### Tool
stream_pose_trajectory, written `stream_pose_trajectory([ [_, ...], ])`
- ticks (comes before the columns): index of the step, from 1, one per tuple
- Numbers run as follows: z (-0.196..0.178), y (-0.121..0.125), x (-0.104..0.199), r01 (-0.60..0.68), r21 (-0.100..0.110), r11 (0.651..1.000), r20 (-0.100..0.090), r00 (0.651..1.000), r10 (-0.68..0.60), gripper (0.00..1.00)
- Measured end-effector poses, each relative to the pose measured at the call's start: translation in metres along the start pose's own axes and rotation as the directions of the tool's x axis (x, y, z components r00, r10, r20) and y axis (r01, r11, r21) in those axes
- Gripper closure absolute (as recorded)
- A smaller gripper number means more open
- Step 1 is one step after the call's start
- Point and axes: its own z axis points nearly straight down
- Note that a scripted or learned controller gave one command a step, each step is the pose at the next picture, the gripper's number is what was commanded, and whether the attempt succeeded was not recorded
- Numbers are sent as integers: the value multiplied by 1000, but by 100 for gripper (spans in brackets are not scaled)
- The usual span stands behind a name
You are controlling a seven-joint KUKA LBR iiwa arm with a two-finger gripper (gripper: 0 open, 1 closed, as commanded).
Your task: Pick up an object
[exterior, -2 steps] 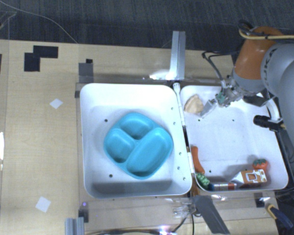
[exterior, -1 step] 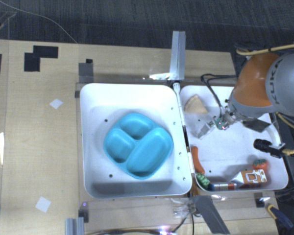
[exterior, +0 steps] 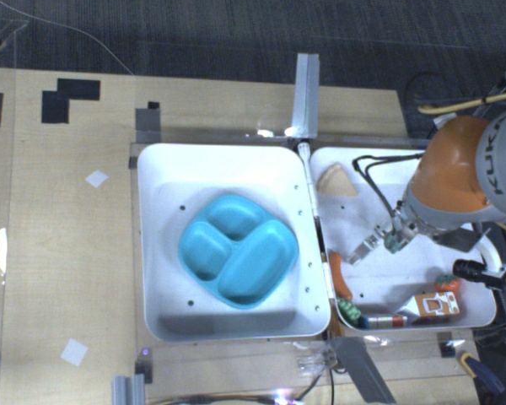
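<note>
The pincer hung over the bare middle of the right bin, its two fingers parted and nothing between them. The likely targets lay apart from it: an orange carrot-like piece against the bin's left wall, a green-ended marker and a small carton along the near wall, and a tan wedge in the far corner. The blue divided tray sat alone in the left bin. A straight descent here would probably have closed on bare floor. Reaching for the carrot-like piece risked a finger striking the wall, since it lay tight against it; the marker might have rolled away.
</note>
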Motion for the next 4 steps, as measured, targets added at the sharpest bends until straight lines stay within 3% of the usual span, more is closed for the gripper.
stream_pose_trajectory([
  [1, 3, 37, -70, -42, 4, 999, -2, 999, 42, 0],
  [2, 1, 29, -5, 90, 2, 996, -4, 996, -90, 0],
  [3, 3, 102, -52, -78, 6, 997, -5, 997, 78, 0],
  [4, -97, 125, -46, -94, 4, 996, -3, 996, 94, 0],
])
